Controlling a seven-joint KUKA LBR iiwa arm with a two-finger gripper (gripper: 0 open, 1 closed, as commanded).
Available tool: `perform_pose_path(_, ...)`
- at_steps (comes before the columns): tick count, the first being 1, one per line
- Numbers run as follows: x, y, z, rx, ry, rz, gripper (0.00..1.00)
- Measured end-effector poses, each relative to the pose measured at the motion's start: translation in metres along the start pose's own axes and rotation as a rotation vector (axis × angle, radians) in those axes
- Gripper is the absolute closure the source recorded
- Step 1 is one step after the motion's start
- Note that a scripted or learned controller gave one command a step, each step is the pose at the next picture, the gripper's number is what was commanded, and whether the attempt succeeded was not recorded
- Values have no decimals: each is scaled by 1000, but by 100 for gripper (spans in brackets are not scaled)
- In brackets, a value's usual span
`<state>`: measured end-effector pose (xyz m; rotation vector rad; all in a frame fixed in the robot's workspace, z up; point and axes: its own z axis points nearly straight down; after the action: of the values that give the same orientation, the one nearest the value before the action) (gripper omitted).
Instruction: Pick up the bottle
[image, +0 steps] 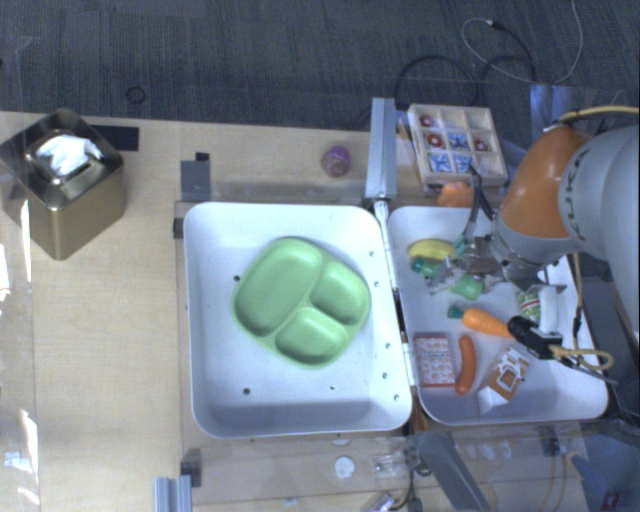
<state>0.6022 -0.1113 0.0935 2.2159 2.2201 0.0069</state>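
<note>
Grey arm housing with its orange band hides the upper right of the right bin. The gripper sits low among clutter; its opening cannot be determined. A small green object, possibly the bottle, lies just below it.

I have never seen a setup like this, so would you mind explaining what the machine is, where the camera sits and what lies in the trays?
One camera looks down at a slant on a wooden bench. The grey machine with the orange band is a robot arm reaching in from the right; its gripper hangs low over the right bin. That bin holds small toys: a banana, a carrot, a sausage, a small card and a carton, plus other pieces I cannot name. The left bin holds a green divided plate. A tissue box stands at the far left. I cannot tell whether anything is held.
</note>
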Motion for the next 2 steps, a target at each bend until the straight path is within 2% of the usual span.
perform_pose_path(1, 1, 2, -11, -4, 1, -2, 100)
perform_pose_path(2, 3, -26, -20, 1, 1, -205, 100)
